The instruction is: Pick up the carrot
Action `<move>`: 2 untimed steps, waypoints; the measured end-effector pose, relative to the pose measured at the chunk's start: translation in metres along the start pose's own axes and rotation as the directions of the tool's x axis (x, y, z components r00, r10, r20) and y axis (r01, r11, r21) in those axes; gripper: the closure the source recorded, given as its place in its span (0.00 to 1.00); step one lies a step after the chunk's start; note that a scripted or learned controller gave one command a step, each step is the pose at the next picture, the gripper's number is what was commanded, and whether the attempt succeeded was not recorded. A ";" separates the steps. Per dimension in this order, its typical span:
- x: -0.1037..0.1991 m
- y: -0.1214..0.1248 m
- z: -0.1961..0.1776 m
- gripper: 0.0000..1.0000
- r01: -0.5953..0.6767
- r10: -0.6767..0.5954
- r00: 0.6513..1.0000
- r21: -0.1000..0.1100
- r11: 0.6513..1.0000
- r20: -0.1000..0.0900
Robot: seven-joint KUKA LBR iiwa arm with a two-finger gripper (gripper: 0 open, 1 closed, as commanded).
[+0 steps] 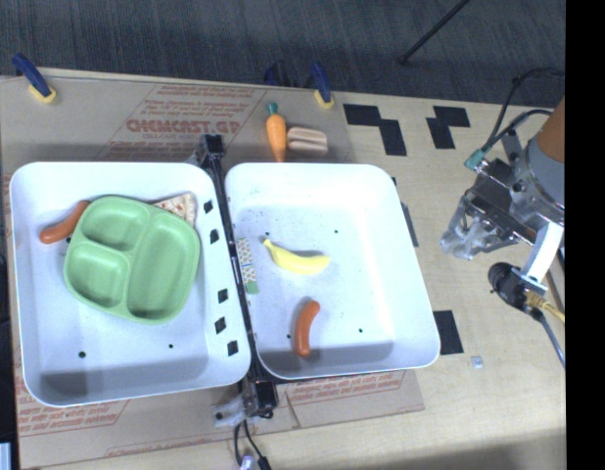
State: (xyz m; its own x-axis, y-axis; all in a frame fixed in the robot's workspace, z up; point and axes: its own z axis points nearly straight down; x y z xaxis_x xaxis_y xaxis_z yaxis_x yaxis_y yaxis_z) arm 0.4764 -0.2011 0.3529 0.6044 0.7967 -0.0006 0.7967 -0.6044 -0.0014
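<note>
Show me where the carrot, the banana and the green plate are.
carrot [275, 137], camera view, middle of its orange body, behind the bins.
banana [296, 259], camera view, middle of its curve, right bin.
green plate [133, 258], camera view, ridge between its compartments, left bin.

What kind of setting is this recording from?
Probably a robot lab pick-and-place bench: two white bins on taped cardboard, toy food such as a carrot and banana, and the gripper at right.

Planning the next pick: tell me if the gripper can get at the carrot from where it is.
Probably yes. The carrot lies on the bench beyond the bins, nothing on top, only a small block beside it. The gripper hangs off to the right.
</note>
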 end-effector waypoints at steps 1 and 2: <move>0.043 -0.033 0.080 1.00 -0.196 0.196 0.981 0.004 0.981 0.001; 0.023 -0.017 0.012 1.00 -0.368 0.368 0.930 0.002 0.930 0.000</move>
State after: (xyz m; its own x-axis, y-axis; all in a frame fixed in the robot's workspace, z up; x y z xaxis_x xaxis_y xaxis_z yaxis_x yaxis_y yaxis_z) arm 0.4763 -0.1725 0.3411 0.8553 0.5181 -0.0014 0.5181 -0.8553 -0.0032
